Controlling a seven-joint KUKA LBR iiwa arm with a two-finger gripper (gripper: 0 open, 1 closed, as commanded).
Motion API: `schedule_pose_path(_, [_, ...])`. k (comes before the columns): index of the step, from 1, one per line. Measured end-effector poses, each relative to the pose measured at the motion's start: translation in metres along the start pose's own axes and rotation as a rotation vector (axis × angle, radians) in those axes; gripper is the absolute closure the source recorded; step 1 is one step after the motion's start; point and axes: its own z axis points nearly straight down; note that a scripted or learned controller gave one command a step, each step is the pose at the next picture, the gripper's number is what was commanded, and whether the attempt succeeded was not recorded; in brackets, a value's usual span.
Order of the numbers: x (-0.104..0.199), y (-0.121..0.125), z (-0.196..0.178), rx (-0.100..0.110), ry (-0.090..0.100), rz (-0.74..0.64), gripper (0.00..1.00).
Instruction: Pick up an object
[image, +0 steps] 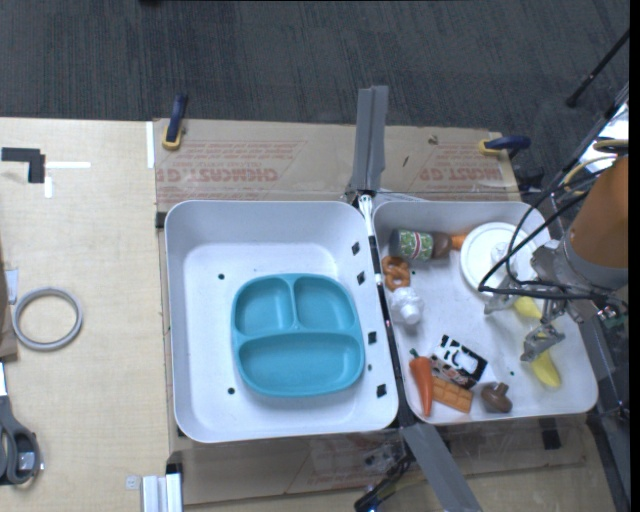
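Approach step: my pincer (541, 343) hangs open, empty, above the banana (545, 371); next I drop and close.

A robotics lab: a plywood worktop (80, 230) bears two white bins (190, 330) over taped cardboard (260, 165) held by clamps (176, 120) at 11 and 1 o'clock, with a tape roll (44, 318) at 9 and arm cables (520, 260) at 3.

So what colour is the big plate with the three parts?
Blue-green, a teal plate, seen in the camera view.
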Motion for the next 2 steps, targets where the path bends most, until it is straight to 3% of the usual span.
schedule_pose_path(1, [-0.002,0.000,-0.010,0.003,-0.004,0.001,1.00])
schedule_pose_path(2, [-0.019,-0.008,0.000,0.000,-0.003,-0.224,1.00])
